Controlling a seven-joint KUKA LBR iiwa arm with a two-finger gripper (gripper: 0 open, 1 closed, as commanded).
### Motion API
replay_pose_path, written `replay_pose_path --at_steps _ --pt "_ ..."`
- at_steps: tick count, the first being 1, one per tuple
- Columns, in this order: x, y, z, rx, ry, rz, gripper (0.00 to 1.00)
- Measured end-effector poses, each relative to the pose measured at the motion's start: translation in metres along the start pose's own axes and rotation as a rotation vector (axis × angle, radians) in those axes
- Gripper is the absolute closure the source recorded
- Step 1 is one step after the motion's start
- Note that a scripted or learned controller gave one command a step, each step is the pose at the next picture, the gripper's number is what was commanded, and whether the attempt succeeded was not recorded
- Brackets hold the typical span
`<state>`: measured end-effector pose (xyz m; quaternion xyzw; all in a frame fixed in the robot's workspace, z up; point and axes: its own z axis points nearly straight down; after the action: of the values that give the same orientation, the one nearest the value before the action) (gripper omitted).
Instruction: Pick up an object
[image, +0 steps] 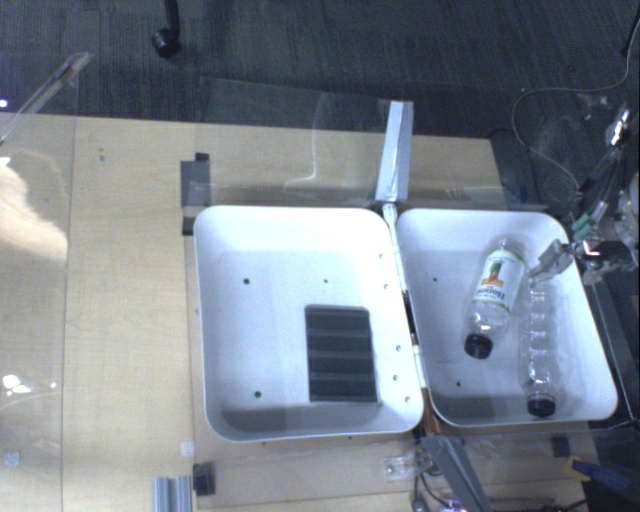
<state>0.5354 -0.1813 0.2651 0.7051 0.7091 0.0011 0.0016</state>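
Item 1, left bin (215, 300): shallow, white, square with rounded corners. It holds one thing, a dark ribbed pad (340, 352), lying flat near the middle and toward the near wall. I judge it a poor pick: low, flat, little for fingers to close on.

Item 2, right bin (440, 235): same make, set edge to edge with the first so both sit within the arm's reach. It holds two bottles.

Item 2a, labelled bottle (493, 298): clear plastic, white and green label, dark cap pointing toward the near wall. It lies on its side, slightly slanted, near the bin's middle. I take it as the likeliest target, since its body is round and free on most sides.

Item 2b, plain bottle (538, 355): clear, no label that I can read, dark cap also toward the near side. It lies just beside the labelled one, along the right wall, which I judge leaves less room for a finger on that side.

Item 3, gripper (556, 256): at the bin's far right corner, just beside the upper end of the labelled bottle. Whether it touches the bottle I cannot tell. Jaw state: I cannot tell; the tip is small and blurred. Nothing is visibly held.
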Motion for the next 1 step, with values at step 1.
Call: replay_pose_path --at_steps 1 --pt "0.0376 0.015 0.1692 -0.003 0.001 -0.037 0.0"
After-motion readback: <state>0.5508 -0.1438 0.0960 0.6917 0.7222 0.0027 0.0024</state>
